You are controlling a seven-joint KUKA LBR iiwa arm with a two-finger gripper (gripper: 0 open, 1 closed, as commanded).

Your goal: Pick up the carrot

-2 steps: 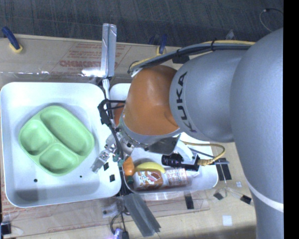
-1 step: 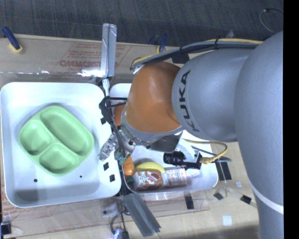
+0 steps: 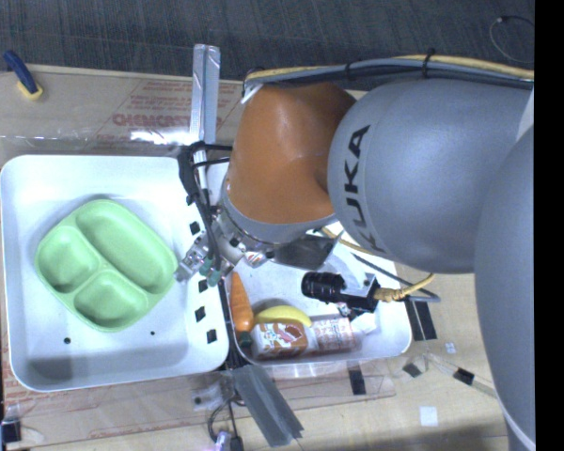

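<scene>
Right bin, near-left corner: carrot (image 3: 240, 303) lies lengthwise against the dividing wall, untouched, just left of a ketchup bottle (image 3: 305, 336) and yellow banana (image 3: 284, 316).
Gripper (image 3: 207, 261): hangs above the divider, just far-left of the carrot; likely lining up a descent.
Fingers: cannot tell whether open or closed.
Left bin (image 3: 19, 252): holds a green divided plate (image 3: 103, 261), well apart from the carrot.
Counter (image 3: 94, 101): carries both bins.

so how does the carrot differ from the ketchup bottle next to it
The carrot is orange, thin and plain; the ketchup bottle is thicker, red and clear, with a printed label. The carrot lies lengthwise along the right bin's left wall, pointing up the view; the bottle lies crosswise along the bin's near wall. Both lie flat in that bin, meeting near the carrot's lower end.
</scene>
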